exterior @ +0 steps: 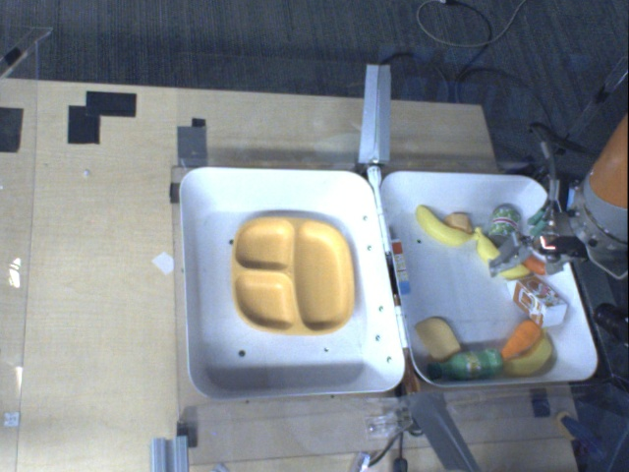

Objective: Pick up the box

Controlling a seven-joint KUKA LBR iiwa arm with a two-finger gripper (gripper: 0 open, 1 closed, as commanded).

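Observation:
The box is a small white carton with orange and red print. It lies near the right wall of the right bin, just above a carrot. My gripper hangs low over the bin's upper right part, a little beyond the box and apart from it. It is above a small yellow item and next to a round green and white can. Nothing shows held in the gripper.
The right bin also holds a banana, a tan potato-like lump, a green piece and a yellow fruit. A yellow three-part tray sits in the left bin.

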